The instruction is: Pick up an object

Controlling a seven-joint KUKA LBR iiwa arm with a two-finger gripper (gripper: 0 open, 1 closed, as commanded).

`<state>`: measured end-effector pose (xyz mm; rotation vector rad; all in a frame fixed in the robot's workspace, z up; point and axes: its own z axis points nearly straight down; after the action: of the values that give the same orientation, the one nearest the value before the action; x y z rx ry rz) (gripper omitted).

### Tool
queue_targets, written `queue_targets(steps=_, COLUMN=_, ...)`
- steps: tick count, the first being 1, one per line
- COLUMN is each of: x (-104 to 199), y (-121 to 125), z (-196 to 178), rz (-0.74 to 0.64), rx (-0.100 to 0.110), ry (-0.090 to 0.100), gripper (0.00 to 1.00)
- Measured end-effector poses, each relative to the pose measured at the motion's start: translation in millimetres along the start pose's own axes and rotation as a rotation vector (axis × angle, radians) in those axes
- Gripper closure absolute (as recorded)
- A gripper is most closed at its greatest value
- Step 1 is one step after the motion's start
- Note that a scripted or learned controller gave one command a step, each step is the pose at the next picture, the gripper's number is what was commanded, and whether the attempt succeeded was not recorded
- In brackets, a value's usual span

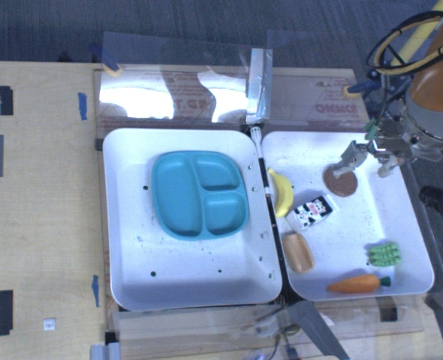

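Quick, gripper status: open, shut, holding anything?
Gripper: open, fingers spread above the right bin, holding nothing; the brown round object lies just beside its left finger.

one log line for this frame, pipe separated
gripper: open, over right bin far end | nearest: brown disc | held: nothing | left bin: blue tray

Your candidates all lie in the right bin: a yellow banana (283, 192) against its left wall, a black-and-white cow toy (311, 211) beside it, a tan bread roll (299, 252) nearer, an orange carrot (354, 283) along the near edge, a green leafy piece (384, 255) at right, and a brown disc (341, 182) far.
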<state>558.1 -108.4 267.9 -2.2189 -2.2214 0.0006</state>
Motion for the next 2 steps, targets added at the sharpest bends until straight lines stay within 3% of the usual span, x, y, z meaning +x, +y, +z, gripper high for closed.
queue_targets(steps=1, x=-8, y=16, z=96, rz=0.015, rx=0.009, ry=0.0, gripper=0.0)
queue_targets(steps=2, x=16, y=27, z=179, rz=0.024, rx=-0.007, ry=-0.002, gripper=0.0)
